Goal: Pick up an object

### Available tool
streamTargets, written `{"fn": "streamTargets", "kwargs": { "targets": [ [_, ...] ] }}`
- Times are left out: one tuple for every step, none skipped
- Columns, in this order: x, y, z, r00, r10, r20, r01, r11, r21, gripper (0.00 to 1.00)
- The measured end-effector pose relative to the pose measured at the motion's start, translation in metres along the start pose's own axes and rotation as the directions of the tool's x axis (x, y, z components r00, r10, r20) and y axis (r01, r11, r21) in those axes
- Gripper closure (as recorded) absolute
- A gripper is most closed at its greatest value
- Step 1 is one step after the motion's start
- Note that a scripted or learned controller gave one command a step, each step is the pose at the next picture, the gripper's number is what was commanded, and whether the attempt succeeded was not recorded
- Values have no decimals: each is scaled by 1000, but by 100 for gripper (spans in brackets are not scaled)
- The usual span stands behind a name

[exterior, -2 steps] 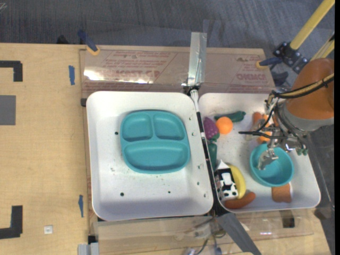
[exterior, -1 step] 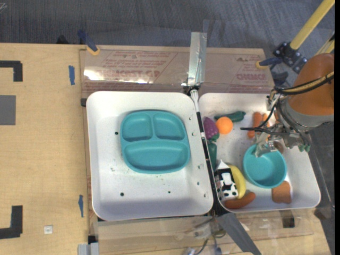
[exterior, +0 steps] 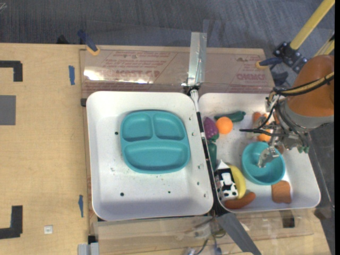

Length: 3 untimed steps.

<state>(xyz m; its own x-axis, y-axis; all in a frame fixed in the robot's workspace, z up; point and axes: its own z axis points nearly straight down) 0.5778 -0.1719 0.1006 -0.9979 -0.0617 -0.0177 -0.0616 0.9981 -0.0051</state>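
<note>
The right bin [exterior: 307, 180] holds several toy foods. A teal bowl [exterior: 261, 173] sits near its middle, and my gripper [exterior: 267, 155] hangs over the bowl's upper rim, reaching in from the right. An orange ball [exterior: 224, 125], a purple eggplant [exterior: 211, 127] and a green vegetable [exterior: 234, 116] lie at the bin's upper left. A yellow banana [exterior: 240, 183], a black-and-white toy [exterior: 227, 185] and a red-orange sausage [exterior: 244, 200] lie at the lower left. A brown-orange piece [exterior: 281, 192] rests by the bowl's lower right. Orange pieces [exterior: 263, 137] are partly hidden by the wrist.
The left bin [exterior: 101, 158] carries a teal divided plate [exterior: 155, 141]. A dark green item [exterior: 212, 154] lies along the wall between the bins. A metal bar [exterior: 197, 57] stands upright behind the bins. Wooden bench surface stretches to the left.
</note>
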Motion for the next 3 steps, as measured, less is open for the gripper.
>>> {"fn": "streamTargets", "kwargs": {
  "targets": [
    [-1,-3,11,995,103,-8,-103,995,-2,0],
    [-5,-4,-3,995,102,5,-102,995,1,100],
    [-4,-2,1,995,101,-1,-101,995,-1,0]
  ]
}}
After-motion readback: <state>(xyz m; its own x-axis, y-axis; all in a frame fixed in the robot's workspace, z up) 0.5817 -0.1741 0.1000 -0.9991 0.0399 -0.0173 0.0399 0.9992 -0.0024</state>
